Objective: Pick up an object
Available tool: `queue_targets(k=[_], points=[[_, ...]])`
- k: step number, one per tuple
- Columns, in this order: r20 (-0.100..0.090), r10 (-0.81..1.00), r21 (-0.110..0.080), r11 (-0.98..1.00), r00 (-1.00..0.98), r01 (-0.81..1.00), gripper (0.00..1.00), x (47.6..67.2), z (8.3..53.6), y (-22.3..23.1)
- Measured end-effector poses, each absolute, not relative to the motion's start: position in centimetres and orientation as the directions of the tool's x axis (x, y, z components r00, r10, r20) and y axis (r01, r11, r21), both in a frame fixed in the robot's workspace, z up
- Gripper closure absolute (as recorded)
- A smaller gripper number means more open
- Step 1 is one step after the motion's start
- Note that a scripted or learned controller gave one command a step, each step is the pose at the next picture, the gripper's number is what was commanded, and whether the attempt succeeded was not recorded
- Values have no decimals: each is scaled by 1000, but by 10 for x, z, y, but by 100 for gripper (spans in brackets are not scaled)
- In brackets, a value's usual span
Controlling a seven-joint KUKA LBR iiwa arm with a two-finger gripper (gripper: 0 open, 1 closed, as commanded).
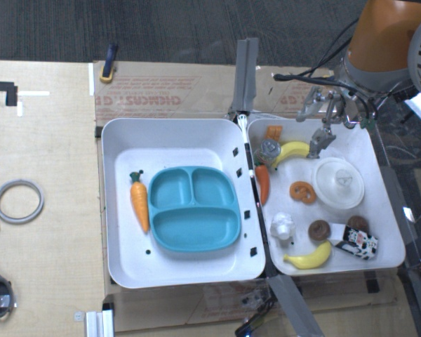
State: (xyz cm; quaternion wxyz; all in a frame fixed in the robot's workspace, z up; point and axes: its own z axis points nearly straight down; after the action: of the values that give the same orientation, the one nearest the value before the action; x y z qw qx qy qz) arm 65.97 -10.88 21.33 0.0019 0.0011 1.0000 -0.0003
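arm: reaching in from the right, grey with orange band, hanging over the back of the right bin (382, 188)
end effector (321, 140): sitting just beside the right tip of the upper banana (292, 150); too cluttered with cables to read, so can't tell if it's released or clenched, nothing visibly between it
likely target: that upper banana, lying near the back of the right bin, next to the white bowl (339, 182)
handling: looking like a light toy, smooth curved skin, probably slippery; I'd be gripping across the thick middle, not the tapering tip
neighbours: pretzel (302, 192), second banana (309, 255) at the front, chocolate donut (318, 229), all crowding the bin
left bin (112, 209): holding a blue divided tray (194, 208) and a carrot (139, 199) beside it
risk: fingers glancing off the tip or nudging the bowl
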Motion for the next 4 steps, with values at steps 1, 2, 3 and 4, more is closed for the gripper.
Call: queue_targets(k=[1,2,3,4], points=[[-6,-141,-3,990,-990,-141,0,626,103,-97],[-2,-31,0,1000,-1000,-31,0,594,92,-115],[-2,36,0,999,-999,36,0,575,92,-113],[-1,268,0,963,-963,268,0,558,92,-106]])
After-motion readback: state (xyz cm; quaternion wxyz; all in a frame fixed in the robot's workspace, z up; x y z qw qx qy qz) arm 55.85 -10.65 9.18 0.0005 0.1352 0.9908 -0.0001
